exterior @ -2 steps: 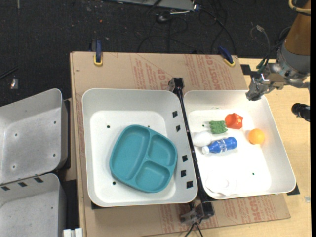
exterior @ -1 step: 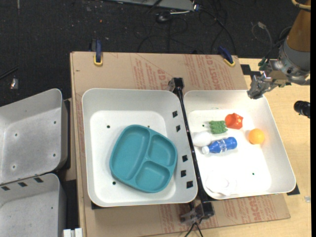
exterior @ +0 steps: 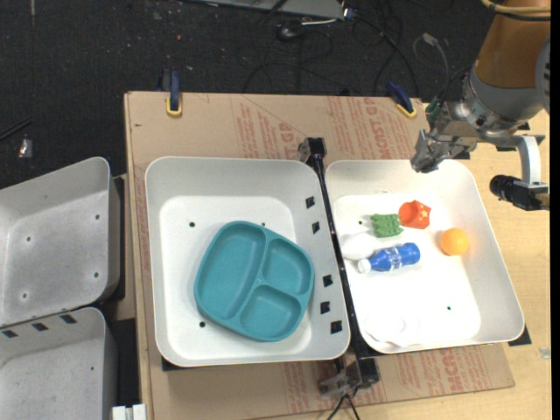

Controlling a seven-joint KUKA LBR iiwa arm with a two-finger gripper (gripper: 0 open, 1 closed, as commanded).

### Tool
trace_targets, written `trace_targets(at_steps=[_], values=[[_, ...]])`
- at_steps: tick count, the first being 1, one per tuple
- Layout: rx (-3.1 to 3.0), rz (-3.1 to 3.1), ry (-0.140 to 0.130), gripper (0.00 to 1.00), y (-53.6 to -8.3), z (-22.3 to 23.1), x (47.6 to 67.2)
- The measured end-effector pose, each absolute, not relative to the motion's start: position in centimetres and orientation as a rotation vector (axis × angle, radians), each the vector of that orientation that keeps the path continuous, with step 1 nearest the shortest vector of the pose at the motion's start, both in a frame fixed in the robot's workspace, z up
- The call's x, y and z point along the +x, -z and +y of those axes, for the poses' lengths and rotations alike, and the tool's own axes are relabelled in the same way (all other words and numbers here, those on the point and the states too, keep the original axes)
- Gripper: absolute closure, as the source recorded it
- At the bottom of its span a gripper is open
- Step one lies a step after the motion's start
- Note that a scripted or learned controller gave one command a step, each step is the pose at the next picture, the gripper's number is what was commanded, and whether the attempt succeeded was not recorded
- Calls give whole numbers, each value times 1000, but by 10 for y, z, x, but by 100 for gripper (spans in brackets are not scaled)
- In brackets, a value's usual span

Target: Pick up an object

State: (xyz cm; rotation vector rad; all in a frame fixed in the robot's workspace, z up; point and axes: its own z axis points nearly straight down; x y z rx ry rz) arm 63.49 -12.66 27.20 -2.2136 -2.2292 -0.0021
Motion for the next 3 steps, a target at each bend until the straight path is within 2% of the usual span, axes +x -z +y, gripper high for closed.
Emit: trace_targets(at_steps=[1, 3], values=[[-2213, -2229, 1, 100, -275, -79, 630], [-2212, -2228, -1, 100, -243, 29, 617]])
